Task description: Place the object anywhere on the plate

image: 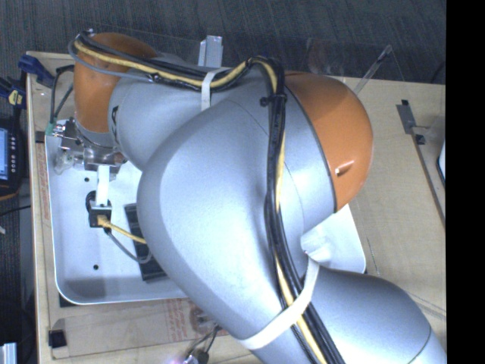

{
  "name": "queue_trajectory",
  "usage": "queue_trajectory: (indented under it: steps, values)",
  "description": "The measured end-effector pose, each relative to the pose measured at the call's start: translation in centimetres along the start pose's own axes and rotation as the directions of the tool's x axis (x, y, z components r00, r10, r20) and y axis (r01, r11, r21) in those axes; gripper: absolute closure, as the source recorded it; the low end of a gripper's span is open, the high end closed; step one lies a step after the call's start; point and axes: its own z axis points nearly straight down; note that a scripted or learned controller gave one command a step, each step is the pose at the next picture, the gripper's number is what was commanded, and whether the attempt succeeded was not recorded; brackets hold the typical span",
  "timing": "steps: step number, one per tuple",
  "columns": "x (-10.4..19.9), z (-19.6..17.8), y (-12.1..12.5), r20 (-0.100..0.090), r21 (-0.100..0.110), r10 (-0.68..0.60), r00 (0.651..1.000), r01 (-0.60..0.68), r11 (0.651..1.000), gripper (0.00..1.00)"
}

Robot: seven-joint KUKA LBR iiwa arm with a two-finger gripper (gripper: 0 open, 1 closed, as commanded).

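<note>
My arm fills most of the camera view and hides much of both bins. Its orange wrist band (95, 82) is at the upper left, over the left bin (76, 271). Below the band, my gripper (72, 144) hangs over the bin's far left corner, close to the left wall. Nothing can be made out between its metal parts from this angle. A dark flat piece (144, 241) lies on the bin floor, half hidden under the arm. I cannot tell what it is.
The left bin's white floor (83, 249) is bare along its left and front sides. A corner of the right bin (348, 241) peeks out beside the arm. Bare wooden bench (402, 203) lies to the right, and a blue clamp (30, 67) sits at the top left.
</note>
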Motion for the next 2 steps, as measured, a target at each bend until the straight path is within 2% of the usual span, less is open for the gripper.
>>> queue_trajectory:
  steps: [1, 2]
  values:
    - [0.1, -2.9, -4.3, 0.0, 0.005, 0.371, 0.928, -0.371, 0.928, 0.0]
    - [-4.4, -2.0, -6.1, 0.003, 0.002, 0.408, 0.913, -0.408, 0.913, 0.0]
